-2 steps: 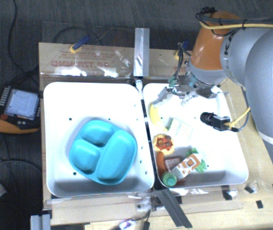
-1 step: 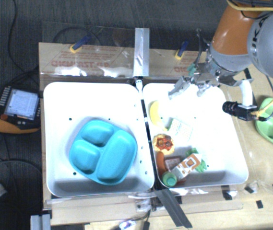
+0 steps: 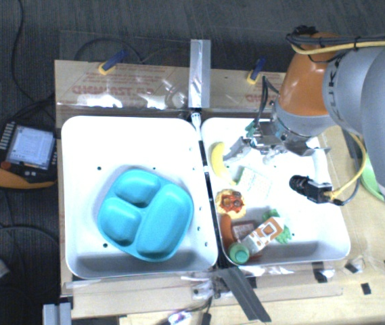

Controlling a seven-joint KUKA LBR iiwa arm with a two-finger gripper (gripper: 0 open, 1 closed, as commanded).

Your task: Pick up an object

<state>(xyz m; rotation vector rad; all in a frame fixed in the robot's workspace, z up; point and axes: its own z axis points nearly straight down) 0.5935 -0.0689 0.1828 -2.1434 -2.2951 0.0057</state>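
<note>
camera view is looking down on two white bins sitting side by side on the bench. the left bin [image 3: 77, 141] is holding a blue divided tray [image 3: 146, 212], lying tilted toward the near side. the right bin [image 3: 327, 239] is holding a cluster of small things along its left wall: a yellow banana [image 3: 217, 160] at the far end, a small orange and red item [image 3: 231, 200] nearer, then a brown block [image 3: 241, 229], an orange and white carton [image 3: 263, 234] and a green piece [image 3: 239, 254] near the front corner. the grey arm with its orange band [image 3: 304, 90] is reaching in from the right over the far part of the right bin. the gripper [image 3: 252, 145] is hanging just right of the banana, above a pale flat packet [image 3: 250, 179]. whether its pincer is apart or together, i cannot tell; nothing is showing clearly between its tips. a black cable connector [image 3: 308, 187] is dangling over the bin's right half.
</note>
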